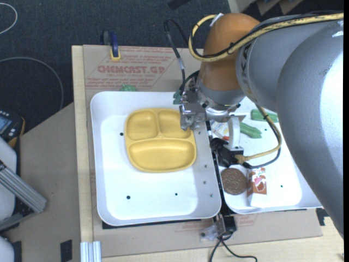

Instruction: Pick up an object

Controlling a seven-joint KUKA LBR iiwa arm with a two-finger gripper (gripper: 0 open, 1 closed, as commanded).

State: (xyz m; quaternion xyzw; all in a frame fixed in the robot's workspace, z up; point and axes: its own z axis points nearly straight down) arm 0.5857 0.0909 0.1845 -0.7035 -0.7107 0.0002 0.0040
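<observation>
Hanging over the seam between the two bins, the gripper [218, 125] hides its own state; whether it holds anything cannot be told. The brown disc [235, 180] lies just toward the bench's near edge, in the right bin [289, 195].

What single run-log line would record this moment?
arm: over bins' shared edge | gripper: at yellow divided plate's right rim | fingers: unclear | right bin: brown disc, green pieces

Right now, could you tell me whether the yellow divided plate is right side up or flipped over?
Right side up: the yellow plate shows its three hollow compartments facing the camera.
</observation>
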